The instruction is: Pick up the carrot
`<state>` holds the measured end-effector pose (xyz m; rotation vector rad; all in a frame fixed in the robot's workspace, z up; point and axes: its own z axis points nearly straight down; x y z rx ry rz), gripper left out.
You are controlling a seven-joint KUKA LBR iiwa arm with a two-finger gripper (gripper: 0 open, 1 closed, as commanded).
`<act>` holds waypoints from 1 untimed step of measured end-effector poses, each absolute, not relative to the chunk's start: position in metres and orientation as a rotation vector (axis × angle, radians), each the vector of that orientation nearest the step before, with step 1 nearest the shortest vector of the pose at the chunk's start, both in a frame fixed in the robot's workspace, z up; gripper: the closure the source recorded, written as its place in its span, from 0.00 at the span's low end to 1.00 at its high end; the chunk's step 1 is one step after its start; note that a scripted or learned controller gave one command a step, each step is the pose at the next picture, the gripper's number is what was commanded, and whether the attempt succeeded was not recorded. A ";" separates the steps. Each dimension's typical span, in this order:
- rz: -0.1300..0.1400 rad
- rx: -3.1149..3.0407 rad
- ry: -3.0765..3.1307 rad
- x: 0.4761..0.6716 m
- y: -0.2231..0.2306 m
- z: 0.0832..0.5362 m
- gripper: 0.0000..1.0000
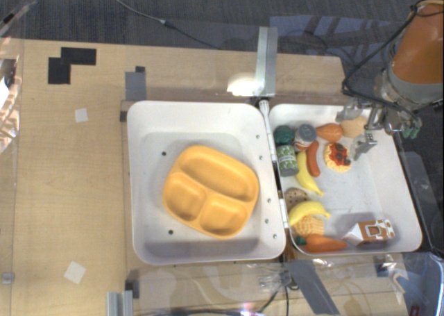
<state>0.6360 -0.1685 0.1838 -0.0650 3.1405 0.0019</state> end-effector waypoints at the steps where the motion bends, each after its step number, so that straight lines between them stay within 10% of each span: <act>1: 0.002 -0.147 3.135 0.670 -0.151 0.118 0.00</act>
